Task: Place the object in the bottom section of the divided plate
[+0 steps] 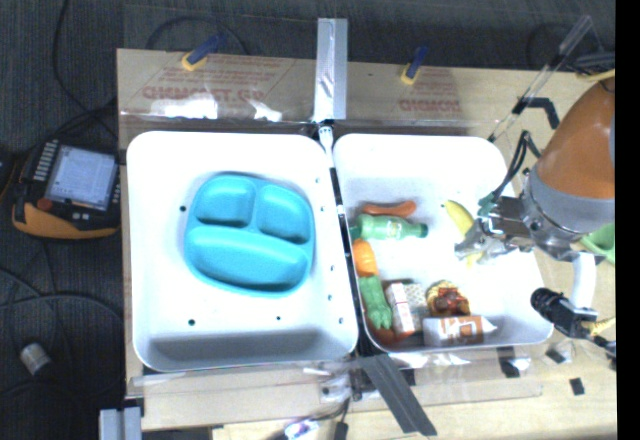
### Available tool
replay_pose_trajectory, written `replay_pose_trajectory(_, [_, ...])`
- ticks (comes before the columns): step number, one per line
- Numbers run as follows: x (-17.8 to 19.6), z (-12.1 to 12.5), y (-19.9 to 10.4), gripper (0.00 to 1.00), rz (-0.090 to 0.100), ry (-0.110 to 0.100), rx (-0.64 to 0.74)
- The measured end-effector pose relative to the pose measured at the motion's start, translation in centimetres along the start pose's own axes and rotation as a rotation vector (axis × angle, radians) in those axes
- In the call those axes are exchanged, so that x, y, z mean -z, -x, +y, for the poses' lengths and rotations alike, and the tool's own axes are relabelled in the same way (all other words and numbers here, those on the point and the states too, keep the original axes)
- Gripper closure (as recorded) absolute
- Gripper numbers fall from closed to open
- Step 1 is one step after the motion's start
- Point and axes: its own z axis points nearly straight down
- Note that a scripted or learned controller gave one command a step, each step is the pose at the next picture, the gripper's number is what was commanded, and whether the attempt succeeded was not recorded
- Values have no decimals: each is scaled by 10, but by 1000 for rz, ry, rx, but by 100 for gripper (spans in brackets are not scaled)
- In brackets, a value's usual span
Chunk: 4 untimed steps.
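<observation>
white bottle (458,330), label print unreadable, perhaps orange, blue divided plate (250,232)

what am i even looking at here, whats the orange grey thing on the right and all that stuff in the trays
This is one picture from a camera fixed above a workbench, looking down at a slant. The grey and orange thing is a robot arm reaching in from the right. At its end is a pincer, its tool for picking things up; it sits over the right bin, close to a toy banana. I can't tell whether it holds anything.

Two shallow white bins stand side by side. The left bin holds a blue divided plate with nothing on it. The right bin holds toy food: a green bottle, a carrot, small boxes and more.
</observation>
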Motion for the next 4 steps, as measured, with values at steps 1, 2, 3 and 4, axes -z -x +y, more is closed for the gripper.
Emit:
replay_pose_trajectory(1, [-21, 33, -110, 100, 4, -2, 55])
replay_pose_trajectory(2, [-20, 71, -150, 100, 1, 0, 138])
replay_pose_trajectory(3, [-19, 80, -207, 100, -1, 1, 303])
replay_pose_trajectory(4, [-19, 80, -206, 0, -2, 1, 303])
